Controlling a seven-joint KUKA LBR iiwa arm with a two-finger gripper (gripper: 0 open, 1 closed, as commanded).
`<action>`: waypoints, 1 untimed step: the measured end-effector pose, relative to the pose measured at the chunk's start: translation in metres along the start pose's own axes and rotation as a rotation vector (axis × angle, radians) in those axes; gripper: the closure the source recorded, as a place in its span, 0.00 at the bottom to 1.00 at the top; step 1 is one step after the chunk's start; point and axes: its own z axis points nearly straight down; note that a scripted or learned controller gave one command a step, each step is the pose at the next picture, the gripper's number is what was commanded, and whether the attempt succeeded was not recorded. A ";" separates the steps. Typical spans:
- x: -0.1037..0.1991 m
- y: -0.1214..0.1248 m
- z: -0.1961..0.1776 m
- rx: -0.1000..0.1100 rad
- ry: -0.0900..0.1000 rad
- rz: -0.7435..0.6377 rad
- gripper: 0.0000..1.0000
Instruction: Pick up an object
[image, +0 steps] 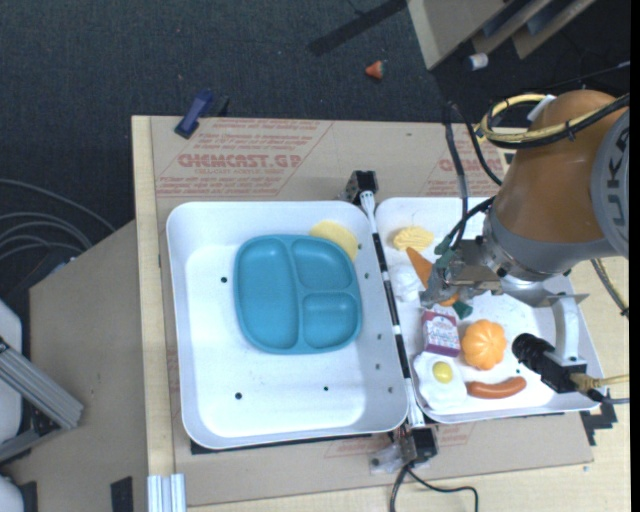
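My gripper (446, 287) is low inside the right bin (573, 300), at its left middle. It hangs over the lower end of an orange carrot (420, 264) and just above a maroon packet (441, 333). Beside the packet, to its right, lies an orange fruit (484, 342). A fried egg toy (441, 373) and a red sausage (495, 388) rest near the bin's front wall. At the bin's back left sits a pale yellow piece (412, 238). The arm's body hides the right bin's back right part.
The left bin (200, 330) holds a blue divided tray (296, 292) and a yellow round item (336, 236) at its back right corner. A black clip (361, 184) sits where the bins meet at the back. A blue object (193, 113) lies off the bench.
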 end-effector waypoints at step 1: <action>-0.026 -0.015 -0.016 0.000 0.000 0.001 1.00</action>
